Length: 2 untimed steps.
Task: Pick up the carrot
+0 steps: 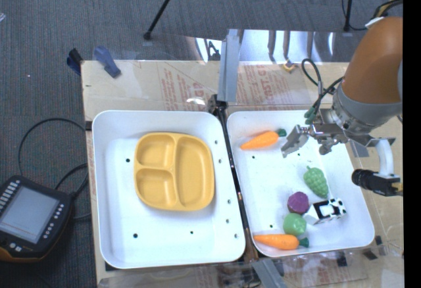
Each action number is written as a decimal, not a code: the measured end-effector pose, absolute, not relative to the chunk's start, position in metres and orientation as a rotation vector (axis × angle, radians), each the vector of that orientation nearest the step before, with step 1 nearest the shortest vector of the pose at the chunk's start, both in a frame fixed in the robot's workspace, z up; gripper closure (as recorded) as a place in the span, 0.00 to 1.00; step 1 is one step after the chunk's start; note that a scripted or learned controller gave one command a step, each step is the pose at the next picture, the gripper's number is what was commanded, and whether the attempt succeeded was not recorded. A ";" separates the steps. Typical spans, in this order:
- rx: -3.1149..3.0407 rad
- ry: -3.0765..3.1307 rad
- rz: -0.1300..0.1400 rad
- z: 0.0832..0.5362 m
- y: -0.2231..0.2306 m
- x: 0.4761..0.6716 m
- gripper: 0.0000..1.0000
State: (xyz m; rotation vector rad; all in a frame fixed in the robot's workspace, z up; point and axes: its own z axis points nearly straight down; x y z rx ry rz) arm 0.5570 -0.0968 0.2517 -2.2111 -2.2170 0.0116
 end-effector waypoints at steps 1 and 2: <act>-2.125 -2.294 0.017 0.179 -0.072 0.563 0.00; -2.129 -2.298 0.010 0.182 -0.070 0.577 0.00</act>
